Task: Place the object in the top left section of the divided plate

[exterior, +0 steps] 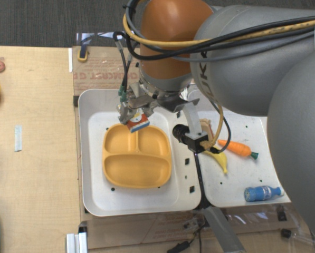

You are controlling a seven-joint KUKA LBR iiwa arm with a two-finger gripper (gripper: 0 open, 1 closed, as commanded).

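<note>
Counting one divided plate (137,157), one carrot (237,149), one banana (219,159), one bottle (261,193).

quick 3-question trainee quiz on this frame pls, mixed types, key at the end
1. True or false: the carrot lies in the same bin as the divided plate.
2. Which lies nearest the view's bottom edge? A) banana B) blue bottle C) carrot
3. Fill in: the gripper hangs over the plate's ___ rim, a small red, white and blue object just below it.

Key: 1 false, the carrot is in the right bin, the plate in the left; 2 B; 3 top.
</note>
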